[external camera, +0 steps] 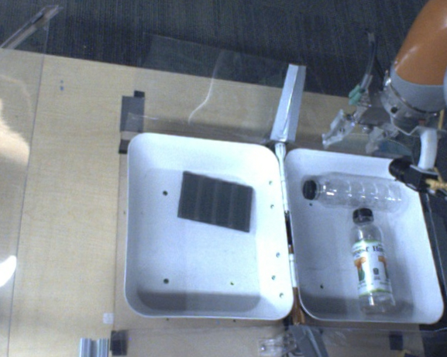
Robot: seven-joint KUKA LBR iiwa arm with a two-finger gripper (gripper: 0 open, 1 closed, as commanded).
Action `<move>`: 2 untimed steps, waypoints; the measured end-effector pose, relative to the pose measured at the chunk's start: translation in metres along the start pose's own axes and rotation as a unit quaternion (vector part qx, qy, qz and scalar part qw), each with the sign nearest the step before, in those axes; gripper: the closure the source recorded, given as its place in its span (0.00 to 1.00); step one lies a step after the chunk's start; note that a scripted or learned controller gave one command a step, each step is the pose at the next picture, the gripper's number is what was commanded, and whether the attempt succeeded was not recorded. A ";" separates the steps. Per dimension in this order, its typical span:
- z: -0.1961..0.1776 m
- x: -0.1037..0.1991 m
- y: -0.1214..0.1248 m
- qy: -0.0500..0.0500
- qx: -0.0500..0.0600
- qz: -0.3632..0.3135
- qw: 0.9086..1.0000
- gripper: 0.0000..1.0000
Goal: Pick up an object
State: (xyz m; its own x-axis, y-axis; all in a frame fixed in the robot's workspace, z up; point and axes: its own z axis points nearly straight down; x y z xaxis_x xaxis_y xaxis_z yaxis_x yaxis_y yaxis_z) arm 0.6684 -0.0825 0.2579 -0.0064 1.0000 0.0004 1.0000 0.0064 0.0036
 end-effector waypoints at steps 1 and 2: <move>0.096 -0.026 -0.033 0.000 0.001 0.011 1.000 0.00; 0.118 -0.041 -0.038 -0.003 -0.020 -0.056 0.998 0.00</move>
State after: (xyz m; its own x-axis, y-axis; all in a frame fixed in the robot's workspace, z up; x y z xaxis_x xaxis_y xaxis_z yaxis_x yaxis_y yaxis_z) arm 0.6306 -0.1238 0.1400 -0.1187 0.9929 -0.0092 0.9920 0.1190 0.0427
